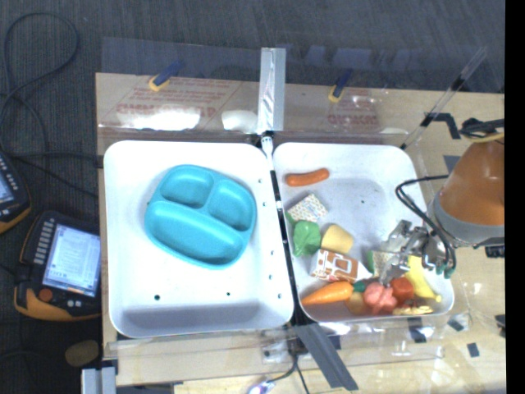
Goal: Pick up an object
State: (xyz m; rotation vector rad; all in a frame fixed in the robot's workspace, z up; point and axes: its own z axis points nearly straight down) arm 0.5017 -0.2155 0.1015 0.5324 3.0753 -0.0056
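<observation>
Blue divided plate [202, 213] lies in the left bin [123, 302]. Right bin [369, 158] holds toy food: a sausage [307, 176] far, a green pepper [306, 237], a carrot [327, 294] near. At the right, the gripper [399, 253] hangs over a red piece [402, 286]; I cannot tell its state.

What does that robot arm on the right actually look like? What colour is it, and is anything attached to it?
The arm is bulky and rounded, with a broad orange band and grey below it. A thin black cable loops off its side. At its tip sits the gripper, a small, pale metallic-grey piece that is far slimmer than the arm. I can read no markings on it.
</observation>
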